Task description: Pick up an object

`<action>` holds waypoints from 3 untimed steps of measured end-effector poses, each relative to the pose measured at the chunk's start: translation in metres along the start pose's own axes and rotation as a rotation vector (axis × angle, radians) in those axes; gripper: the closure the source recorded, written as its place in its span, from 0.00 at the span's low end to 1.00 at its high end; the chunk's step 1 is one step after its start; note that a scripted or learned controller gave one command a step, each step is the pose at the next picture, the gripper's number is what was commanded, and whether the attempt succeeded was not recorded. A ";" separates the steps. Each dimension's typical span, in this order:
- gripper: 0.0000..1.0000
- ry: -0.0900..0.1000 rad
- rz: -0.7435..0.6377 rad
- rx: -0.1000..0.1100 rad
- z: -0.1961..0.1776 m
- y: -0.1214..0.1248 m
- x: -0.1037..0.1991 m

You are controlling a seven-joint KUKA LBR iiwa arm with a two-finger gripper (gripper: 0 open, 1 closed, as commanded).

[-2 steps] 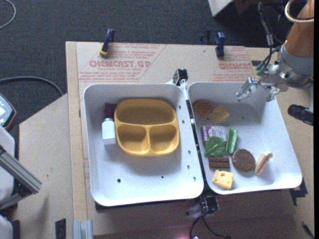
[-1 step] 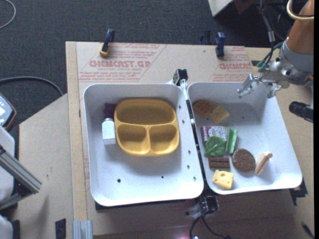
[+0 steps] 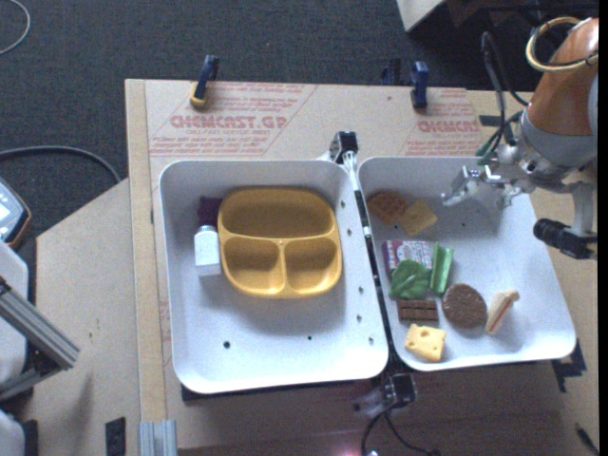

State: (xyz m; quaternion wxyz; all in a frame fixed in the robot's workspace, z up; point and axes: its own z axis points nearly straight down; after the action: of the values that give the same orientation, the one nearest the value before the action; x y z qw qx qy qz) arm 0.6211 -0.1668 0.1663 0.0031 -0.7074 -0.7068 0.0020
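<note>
Toy food pieces (image 3: 418,283) lie untouched in the bin (image 3: 532,245) below the gripper (image 3: 463,186); its finger state cannot be told. Picking remains.

Dark carpet (image 3: 95,27) (a cable (image 3: 57,150) trailing across it) surrounds the plywood bench (image 3: 142,350).

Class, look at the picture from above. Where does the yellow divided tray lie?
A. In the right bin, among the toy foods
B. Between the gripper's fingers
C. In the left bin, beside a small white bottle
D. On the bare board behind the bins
C: the yellow divided tray rests in the left bin, with the small white bottle at its left edge.
</note>
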 end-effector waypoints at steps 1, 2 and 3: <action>0.00 0.000 -0.002 0.000 0.063 0.003 0.002; 0.00 0.000 -0.002 -0.008 0.077 0.005 0.003; 1.00 0.000 -0.002 -0.019 0.064 0.008 0.003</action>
State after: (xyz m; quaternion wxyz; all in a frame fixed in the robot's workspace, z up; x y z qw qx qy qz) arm 0.6284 -0.1632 0.1020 -0.0036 -0.7067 -0.7075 -0.0045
